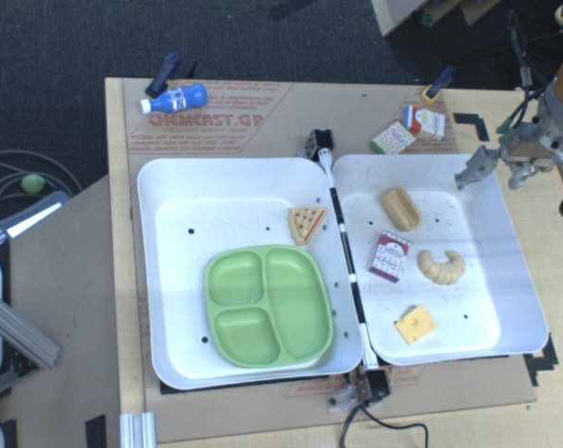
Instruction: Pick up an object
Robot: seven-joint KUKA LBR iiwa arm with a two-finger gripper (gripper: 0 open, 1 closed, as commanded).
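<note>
Faded reddish-brown block lettering ran across the cardboard sheet [262,110] under the bins, just behind the left bin [160,194]. The letters looked like "CHEMCAST GP", but the first part lay behind a small blue and white bottle [174,99] and the print was too pale to be sure of. The small red packet [389,256] in the right bin [505,250] and the little cartons [410,131] behind it bore printing too small to read.

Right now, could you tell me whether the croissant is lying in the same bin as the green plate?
No, the croissant lies in the right bin, while the green plate sits in the left bin.
</note>
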